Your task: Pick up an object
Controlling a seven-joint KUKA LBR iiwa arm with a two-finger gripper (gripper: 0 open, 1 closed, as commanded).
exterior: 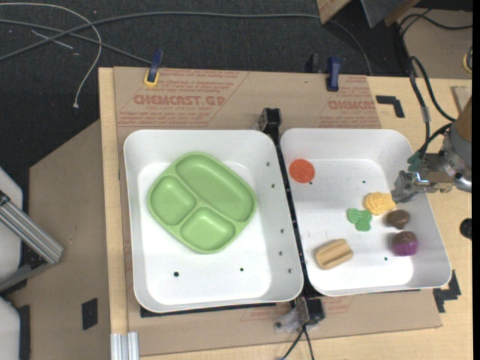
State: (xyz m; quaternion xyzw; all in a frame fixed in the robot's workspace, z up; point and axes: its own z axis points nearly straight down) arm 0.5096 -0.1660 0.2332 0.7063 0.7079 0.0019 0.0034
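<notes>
Camera view puts my gripper (403,188) low over the right bin (337,145), near its right wall, just beside the yellow corn piece (379,202). Whether it is wide or narrow, I cannot tell. Around the corn lie a green leafy piece (359,219), a brown lump (398,218) and a purple piece (405,242).
</notes>
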